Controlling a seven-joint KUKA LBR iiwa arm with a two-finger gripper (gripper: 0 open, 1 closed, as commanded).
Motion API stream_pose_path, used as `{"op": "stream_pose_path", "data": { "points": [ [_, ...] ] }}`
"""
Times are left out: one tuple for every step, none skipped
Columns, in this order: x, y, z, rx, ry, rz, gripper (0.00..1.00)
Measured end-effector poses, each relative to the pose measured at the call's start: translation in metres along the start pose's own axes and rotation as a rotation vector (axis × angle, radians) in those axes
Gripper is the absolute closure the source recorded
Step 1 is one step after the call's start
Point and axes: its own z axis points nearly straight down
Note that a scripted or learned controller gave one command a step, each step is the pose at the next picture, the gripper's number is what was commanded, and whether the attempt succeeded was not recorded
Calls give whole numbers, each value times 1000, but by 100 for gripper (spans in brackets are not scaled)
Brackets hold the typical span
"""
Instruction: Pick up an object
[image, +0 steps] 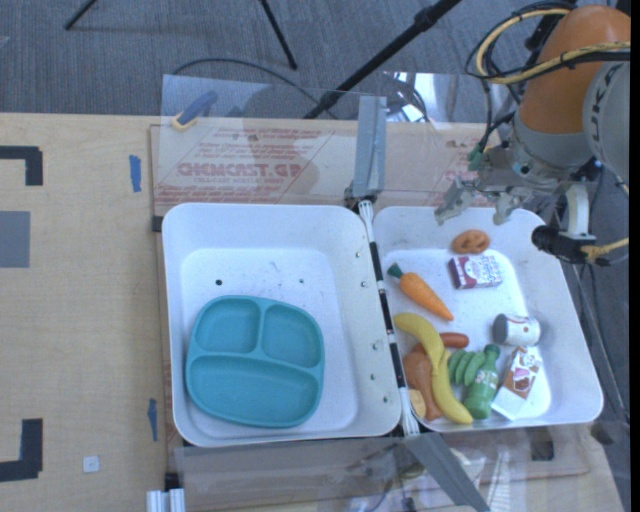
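Objects lie untouched in the right bin (568, 300); the orange pastry (470, 241) sits nearest, just below the pincer (478, 203), which hangs over the bin's far rim, fingers spread and holding nothing; grasping and lifting remain.

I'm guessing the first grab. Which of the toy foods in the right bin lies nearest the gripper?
The small round orange pastry, lying at the far end of the right bin just under the gripper. The carrot and banana lie farther away.
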Motion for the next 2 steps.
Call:
{"op": "stream_pose_path", "data": {
  "points": [
    [-29, -7, 106, -17, -4, -44, 0],
    [-31, -7, 96, -19, -8, -43, 100]
  ]
}}
